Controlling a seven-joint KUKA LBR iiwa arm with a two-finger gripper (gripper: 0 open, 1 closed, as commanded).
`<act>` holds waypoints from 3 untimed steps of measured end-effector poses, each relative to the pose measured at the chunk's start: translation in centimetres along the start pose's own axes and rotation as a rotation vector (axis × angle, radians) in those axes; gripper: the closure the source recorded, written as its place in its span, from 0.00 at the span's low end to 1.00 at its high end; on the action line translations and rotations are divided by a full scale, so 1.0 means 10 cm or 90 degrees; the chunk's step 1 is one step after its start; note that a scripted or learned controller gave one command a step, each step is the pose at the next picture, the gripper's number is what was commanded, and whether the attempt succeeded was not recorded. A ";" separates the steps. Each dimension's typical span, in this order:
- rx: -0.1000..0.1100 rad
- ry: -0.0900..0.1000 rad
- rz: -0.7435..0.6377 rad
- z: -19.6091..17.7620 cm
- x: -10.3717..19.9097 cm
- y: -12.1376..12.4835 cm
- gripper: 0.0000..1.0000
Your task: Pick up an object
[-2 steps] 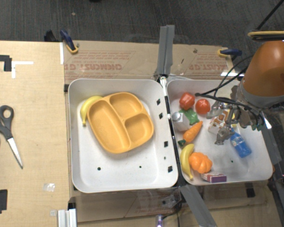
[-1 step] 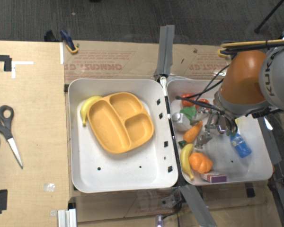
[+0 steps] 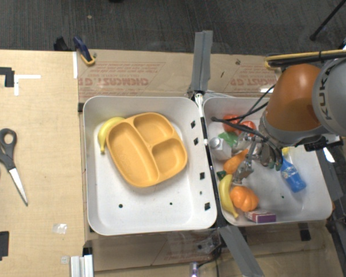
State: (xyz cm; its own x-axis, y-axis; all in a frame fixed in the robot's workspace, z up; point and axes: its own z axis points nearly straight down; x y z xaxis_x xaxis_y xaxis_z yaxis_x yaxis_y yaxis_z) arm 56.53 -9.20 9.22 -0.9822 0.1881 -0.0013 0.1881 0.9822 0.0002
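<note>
The left bin (image 3: 98, 172) has a yellow plate (image 3: 144, 149), and in the right bin (image 3: 311, 209) the round orange fruit (image 3: 244, 198) sits just below the gripper (image 3: 246, 167), which may hold nothing, though I cannot tell.

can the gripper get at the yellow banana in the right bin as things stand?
Probably yes. The gripper hangs low in the right bin, just above and beside the yellow banana. Nothing lies on the banana, but an orange fruit presses against its right side and the bin wall flanks its left, leaving the fingers little room.
</note>
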 end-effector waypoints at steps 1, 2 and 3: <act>0.000 -0.003 -0.002 -0.09 -0.01 0.01 1.00; 0.000 -0.003 -0.002 -0.10 -0.01 0.01 0.00; 0.000 -0.002 0.112 -0.01 -0.05 -0.01 0.00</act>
State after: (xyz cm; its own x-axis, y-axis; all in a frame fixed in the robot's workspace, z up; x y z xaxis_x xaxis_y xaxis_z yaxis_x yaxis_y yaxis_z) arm 57.01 -9.41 9.31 -0.9339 0.3575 -0.0042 0.3575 0.9339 0.0007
